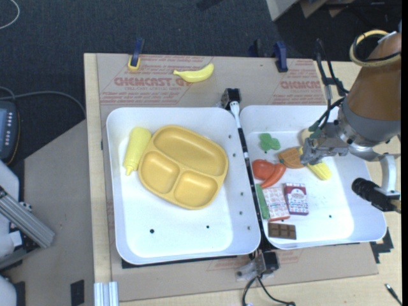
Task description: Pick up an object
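My gripper [313, 153] hangs low over the right bin [357, 231], near its upper middle. It sits between an orange food piece [290, 157] on its left and a small yellow corn-like piece [321, 170] just below it. A green leafy piece [269, 143] lies further left, with a red pepper [268, 171] below it. Toward the bin's front lie a red and white packet [297, 199], a green-edged packet [273, 203] and a brown chocolate bar [282, 231]. The gripper body hides what is directly under it.
The left bin [127, 228] holds a yellow divided plate [182, 166] and a yellow squeeze bottle [135, 148]. A toy banana [195, 73] lies on the cardboard behind the bins. A black divider strip [245, 161] runs between the two bins.
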Motion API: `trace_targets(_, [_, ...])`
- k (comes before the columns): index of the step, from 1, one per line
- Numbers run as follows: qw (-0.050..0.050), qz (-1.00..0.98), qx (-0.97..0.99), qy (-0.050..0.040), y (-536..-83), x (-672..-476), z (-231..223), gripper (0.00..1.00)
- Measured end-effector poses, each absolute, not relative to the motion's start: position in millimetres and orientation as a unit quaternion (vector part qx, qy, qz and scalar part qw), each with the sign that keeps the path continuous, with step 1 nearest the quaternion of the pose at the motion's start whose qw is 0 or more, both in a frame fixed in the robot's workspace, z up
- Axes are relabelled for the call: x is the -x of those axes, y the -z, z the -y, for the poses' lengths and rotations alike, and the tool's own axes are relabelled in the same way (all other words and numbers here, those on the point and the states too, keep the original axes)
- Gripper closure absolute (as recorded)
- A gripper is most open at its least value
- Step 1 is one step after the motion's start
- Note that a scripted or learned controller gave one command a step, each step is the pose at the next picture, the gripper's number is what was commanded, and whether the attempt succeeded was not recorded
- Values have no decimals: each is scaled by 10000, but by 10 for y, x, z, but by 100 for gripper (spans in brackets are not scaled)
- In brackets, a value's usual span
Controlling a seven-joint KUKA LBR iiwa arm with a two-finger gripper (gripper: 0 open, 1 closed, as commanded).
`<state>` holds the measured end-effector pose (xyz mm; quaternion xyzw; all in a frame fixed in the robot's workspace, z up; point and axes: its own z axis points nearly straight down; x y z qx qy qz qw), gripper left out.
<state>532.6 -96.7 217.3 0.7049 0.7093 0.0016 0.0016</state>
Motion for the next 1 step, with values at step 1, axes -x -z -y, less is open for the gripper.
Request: trace_targets(1, [10, -7093, -7050, -14, -2212, -5521, 500, 100])
